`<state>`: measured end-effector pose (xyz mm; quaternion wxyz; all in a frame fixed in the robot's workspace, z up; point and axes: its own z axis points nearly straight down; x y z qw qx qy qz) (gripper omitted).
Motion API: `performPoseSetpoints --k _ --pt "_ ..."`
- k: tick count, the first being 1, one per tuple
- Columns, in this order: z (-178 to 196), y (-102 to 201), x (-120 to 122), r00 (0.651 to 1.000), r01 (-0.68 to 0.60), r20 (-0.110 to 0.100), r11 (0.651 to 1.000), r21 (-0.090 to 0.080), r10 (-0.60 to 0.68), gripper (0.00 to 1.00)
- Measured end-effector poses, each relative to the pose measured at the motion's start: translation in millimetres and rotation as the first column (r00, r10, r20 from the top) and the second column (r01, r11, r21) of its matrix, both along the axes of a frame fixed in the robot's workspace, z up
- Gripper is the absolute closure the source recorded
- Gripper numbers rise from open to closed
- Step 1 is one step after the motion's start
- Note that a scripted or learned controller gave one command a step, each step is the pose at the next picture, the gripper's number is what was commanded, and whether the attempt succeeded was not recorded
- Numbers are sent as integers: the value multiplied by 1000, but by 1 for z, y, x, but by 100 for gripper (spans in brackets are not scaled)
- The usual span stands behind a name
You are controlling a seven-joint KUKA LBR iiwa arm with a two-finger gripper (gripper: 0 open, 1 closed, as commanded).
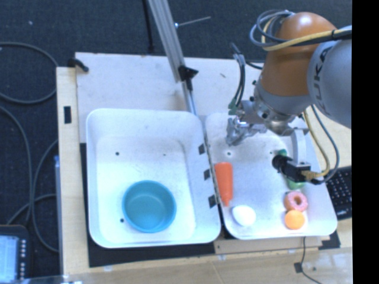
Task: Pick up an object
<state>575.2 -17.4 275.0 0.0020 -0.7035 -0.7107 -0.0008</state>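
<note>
The gripper [235, 132] hung over the back left part of the right bin [260, 158], near the wall that this bin shared with the left bin [100, 158], below the grey arm [340, 81] and its orange band [293, 55]. Whether its fingers were apart or together could not be told from this slanted view, since they showed only as a small metallic cluster pointing down; nothing was visible between them. In front of the gripper and apart from it, a carrot [224, 182] lay lengthwise along the left wall of the right bin, its narrower end toward the front. Just beyond that end sat a white egg-shaped object [243, 215], close to the carrot. At the front right corner of the same bin a pink-frosted doughnut [295, 202] lay just behind an orange ball [295, 219], the two touching or nearly so. Behind the doughnut a green object [294, 183] was partly hidden by a black fitting with cables, so its kind could not be made out. In the left bin a blue bowl [149, 206] stood upright toward the front, well apart from the gripper.
</note>
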Motion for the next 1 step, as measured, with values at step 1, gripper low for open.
performPoseSetpoints --k 1 --pt "-2 59 -9 1000 0 -5 1000 0 0 100"
